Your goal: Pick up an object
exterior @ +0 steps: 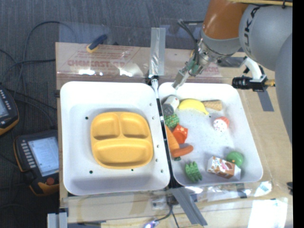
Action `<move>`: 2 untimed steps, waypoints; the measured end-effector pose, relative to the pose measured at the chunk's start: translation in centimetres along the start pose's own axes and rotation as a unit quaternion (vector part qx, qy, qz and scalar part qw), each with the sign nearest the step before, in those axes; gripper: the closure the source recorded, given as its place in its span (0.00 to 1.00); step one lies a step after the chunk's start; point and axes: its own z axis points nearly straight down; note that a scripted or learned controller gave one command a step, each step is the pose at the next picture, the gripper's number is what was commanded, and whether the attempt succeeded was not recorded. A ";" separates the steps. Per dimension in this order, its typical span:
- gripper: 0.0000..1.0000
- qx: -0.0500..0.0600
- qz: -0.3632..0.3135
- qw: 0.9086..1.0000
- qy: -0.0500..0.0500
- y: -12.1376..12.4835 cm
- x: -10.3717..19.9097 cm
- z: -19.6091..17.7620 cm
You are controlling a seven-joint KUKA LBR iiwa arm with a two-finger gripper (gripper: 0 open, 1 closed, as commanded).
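Note:
My gripper (176, 83) hangs over the back left corner of the right bin (247, 127), slanting down from the orange-banded wrist (223, 18). Nothing shows in it. Just below its tip lie a grey and white object (169, 102) and a yellow banana (192, 105). Further along the bin's left side are a green piece (172, 120), a red pepper (180, 135), an orange carrot (169, 137) and a red sausage (182, 150). A white and red ball (220, 124), a green ball (235, 158), a small carton (222, 167) and a green leafy toy (193, 171) lie apart.
The left bin (76, 103) holds a yellow divided plate (121, 138). A tan bread piece (213, 105) lies at the right bin's back. A metal divider post (156, 51) stands behind the bins. Pendants and cables sit off the bench's left side.

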 end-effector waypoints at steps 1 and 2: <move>1.00 0.000 -0.154 0.988 0.000 -2.8 -3.0 6.0; 1.00 -0.001 -0.102 0.995 0.000 -1.8 -3.0 -0.7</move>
